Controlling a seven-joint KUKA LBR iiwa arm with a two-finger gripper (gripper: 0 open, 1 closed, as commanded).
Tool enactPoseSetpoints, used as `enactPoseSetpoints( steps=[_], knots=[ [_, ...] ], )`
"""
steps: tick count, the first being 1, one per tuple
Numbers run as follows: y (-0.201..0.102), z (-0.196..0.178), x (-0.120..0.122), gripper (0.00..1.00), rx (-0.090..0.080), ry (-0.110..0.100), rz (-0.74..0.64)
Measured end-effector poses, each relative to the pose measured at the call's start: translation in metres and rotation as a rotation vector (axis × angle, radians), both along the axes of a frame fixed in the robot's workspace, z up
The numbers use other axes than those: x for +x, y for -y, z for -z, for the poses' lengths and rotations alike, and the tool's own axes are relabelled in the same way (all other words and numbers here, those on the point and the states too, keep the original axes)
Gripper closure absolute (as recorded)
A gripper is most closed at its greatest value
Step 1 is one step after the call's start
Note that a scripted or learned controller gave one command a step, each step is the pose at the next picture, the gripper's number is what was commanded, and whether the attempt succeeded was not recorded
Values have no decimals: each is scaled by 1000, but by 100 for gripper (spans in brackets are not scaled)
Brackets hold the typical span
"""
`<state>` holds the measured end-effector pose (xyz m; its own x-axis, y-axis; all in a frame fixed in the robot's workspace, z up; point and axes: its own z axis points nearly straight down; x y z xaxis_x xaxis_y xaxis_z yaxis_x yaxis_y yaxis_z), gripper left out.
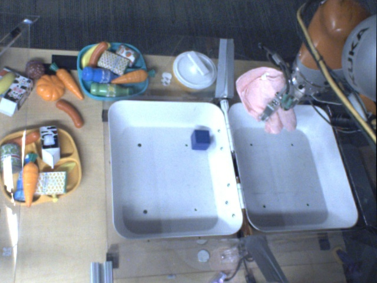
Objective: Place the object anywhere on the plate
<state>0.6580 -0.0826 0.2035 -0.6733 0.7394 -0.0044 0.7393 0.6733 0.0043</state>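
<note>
Two white bins (171,175) hold one blue cube (201,139) (left bin).

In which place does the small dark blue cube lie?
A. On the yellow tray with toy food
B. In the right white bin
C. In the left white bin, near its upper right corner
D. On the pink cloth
C: the small dark blue cube rests on the floor of the left white bin, toward its upper right corner, apart from the pink cloth.

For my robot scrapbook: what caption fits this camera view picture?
Robot gripper with pink cloth over the right bin; blue cube sits in the left bin.
</note>
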Motion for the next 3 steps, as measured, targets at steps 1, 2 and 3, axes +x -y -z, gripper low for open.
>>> enactPoseSetpoints(
  steps=[1,2,3],
  knots=[
    [-2,-21,2,100,0,-1,-7],
    [-59,-15,-6,100,0,-3,-411],
    [-113,-13,-16,100,-2,-1,-813]
  ],
)
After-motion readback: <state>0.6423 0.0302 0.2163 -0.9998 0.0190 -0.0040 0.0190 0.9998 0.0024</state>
